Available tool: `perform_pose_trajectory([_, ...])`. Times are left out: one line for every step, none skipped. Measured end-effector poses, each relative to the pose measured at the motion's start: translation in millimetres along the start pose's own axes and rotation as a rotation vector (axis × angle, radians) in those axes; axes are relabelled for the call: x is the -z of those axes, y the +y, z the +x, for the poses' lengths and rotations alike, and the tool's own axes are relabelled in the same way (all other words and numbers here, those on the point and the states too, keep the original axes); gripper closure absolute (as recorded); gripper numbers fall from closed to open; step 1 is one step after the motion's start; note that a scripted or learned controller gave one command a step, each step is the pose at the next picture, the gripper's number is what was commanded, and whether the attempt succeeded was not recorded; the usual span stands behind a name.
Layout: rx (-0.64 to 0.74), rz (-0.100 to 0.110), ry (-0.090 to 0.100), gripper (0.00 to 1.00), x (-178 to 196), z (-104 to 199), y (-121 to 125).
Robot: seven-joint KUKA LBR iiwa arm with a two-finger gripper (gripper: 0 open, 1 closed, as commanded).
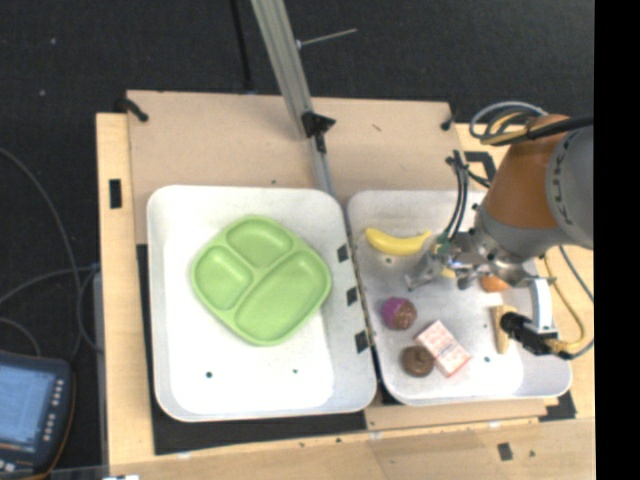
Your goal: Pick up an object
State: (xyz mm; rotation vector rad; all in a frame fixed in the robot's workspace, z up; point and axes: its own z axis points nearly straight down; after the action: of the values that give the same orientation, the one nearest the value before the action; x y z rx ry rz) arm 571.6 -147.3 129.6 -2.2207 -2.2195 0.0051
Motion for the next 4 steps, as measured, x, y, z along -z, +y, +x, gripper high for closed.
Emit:
perform_pose_trajectory([-0.001, -0.001, -0.001, 0.00, -30, -1, 0])
perform_pose_trajectory([-0.005, -0.007, 0.000, 1.00, -17, -2, 1])
perform_pose_trajectory([-0.004, -0.011, -0.001, 1.00, 43, -3, -5])
perform_pose_trajectory([0.003, -0.010, -0.001, 1.00, 84, -5, -4])
